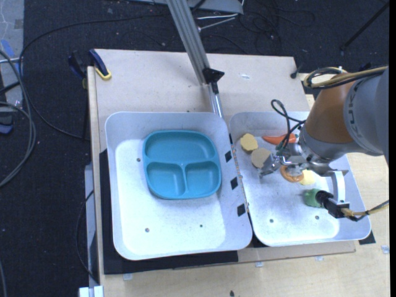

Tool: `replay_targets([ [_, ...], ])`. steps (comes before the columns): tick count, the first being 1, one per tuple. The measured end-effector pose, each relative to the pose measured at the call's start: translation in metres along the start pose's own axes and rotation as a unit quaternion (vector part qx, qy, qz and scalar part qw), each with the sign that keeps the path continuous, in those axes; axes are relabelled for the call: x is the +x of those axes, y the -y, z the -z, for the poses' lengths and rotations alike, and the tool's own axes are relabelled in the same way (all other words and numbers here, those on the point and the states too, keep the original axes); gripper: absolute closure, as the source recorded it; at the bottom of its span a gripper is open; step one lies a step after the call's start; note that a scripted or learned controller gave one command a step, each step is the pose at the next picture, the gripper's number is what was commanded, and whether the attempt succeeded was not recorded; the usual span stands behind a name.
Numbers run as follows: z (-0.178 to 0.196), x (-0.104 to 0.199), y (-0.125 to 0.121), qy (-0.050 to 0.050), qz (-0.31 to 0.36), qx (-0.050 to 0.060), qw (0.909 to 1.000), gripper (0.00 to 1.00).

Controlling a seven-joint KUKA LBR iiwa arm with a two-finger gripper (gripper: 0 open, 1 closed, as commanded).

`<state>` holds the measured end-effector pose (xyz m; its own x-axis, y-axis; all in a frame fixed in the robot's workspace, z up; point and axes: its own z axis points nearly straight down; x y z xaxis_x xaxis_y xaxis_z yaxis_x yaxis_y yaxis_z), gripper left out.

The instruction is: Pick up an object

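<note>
My arm [334, 122] holds the claw [270, 166], whose opening I can't tell, over the right bin [291, 228], with the tan piece [259, 158] just beside it on the plate's [182, 164] side.

One camera sits high above the pale wooden bench [154, 79], looking down at a slant. It stands far enough back to take in the left-hand shallow white bin [124, 228], the right-hand shallow white bin [291, 224], the surrounding dark floor [43, 166], and the grey, orange-banded arm [346, 116] entering from the right.

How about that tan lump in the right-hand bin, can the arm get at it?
Probably yes: the gripper hangs right beside the tan lump, with nothing lying on it.
</note>
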<state>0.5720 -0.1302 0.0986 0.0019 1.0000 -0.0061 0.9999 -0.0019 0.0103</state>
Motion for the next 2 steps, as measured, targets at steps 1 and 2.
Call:
replay_targets([
  [1, 0.014, -0.002, -0.003, 0.003, -0.001, -0.007, 1.0000, 1.00],
  [2, 0.077, 0.000, -0.005, -0.002, 0.002, 0.002, 1.0000, 1.00],
])
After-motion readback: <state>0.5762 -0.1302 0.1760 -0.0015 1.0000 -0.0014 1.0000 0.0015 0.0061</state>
